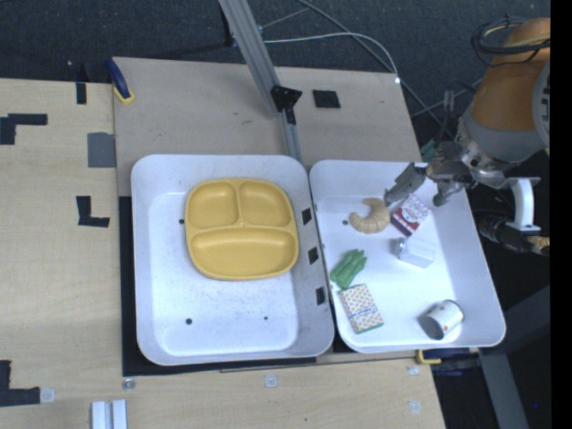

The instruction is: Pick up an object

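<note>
**Gripper over right bin, nothing between its fingers**

Camera view. Two white bins side by side on the bench. Left bin [161,266] holds a yellow divided plate [241,228], lying flat toward its upper half.

Right bin [465,275] holds the loose objects. Tan croissant-shaped piece [370,217] in the upper middle. Just right of it, a small red-and-white packet [413,214]. Below the packet, a small white block [416,253], near it but apart. Green item [349,267] close to the bin's left wall, tilted. Just below it, a patterned flat box [361,308], also tilted; the two look close to touching, cannot tell for sure. White cup [441,318] on its side near the lower right corner, dark opening facing lower left.

Arm [509,105] comes in from the right, orange band above the wrist. Gripper [418,186] hangs over the bin's upper part, above the croissant and packet. Two dark fingers spread apart: one [400,186] slants down-left toward the croissant, the other [441,193] sits right of the packet. Jaws apart, with nothing seen clamped between them. Whether the fingertips touch any object cannot be told from this angle.
</note>
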